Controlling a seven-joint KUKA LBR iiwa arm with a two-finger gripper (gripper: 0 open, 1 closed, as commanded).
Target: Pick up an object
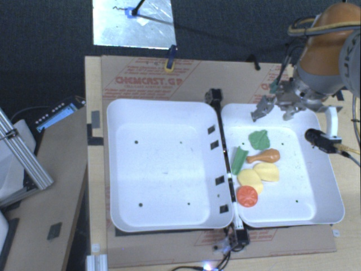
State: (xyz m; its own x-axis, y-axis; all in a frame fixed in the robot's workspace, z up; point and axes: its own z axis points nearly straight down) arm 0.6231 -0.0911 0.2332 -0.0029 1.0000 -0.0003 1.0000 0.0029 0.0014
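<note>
Several toy foods lie in the right bin [316, 202]: a green leafy piece [259, 139], an orange drumstick [264, 157], a green pod [239, 160] by the divider, two yellow pieces [259, 175] and a red tomato [246, 196]. My gripper [276, 109] hangs above the bin's far edge, up and right of the green leafy piece. Its two fingers are spread apart with nothing between them.
The left bin [163, 162] lies beside the right one, with black clips [217, 145] along the shared edge. A black cylindrical part [321, 140] on the arm sticks out over the right bin's right side. A shiny metal sheet [133, 14] lies at the back.
</note>
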